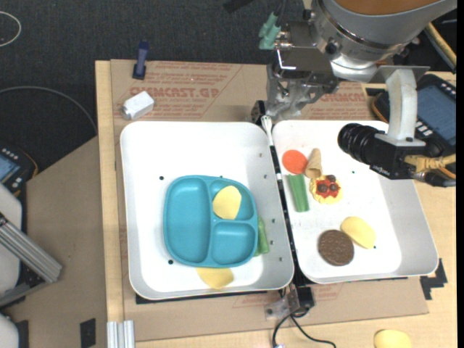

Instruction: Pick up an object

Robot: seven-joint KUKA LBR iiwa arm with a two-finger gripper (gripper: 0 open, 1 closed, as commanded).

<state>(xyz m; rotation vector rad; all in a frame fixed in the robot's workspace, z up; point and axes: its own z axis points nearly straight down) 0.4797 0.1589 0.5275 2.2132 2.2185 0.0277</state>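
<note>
Toys lie scattered over two white bins, which sit side by side so the arm can reach either from the right. In the left bin (138,194) a blue divided plate (196,227) holds a yellow piece (227,202) in its upper right compartment; another yellow piece (215,275) lies just below the plate against the bin's near wall, and a green sliver (262,238) peeks out at the plate's right edge. The right bin (406,223) carries the looser pickings — an orange disc (293,160) touching a tan cone (314,164), a green stick (298,192) just below them, a small yellow tart with red bits (326,188), a brown cookie (336,247) and a yellow lemon-like piece (357,231) beside it. These lie mostly apart from one another, which should make any of them an easy single target. The gripper (283,107) hangs at the far edge where the two bins meet, above the rim rather than over any toy — I judge it is parked or travelling, not yet committed to an object. Whether it is apart or together cannot be told from this angle, and nothing shows in it. Nearest candidates are the disc and cone, just in front of it.
</note>
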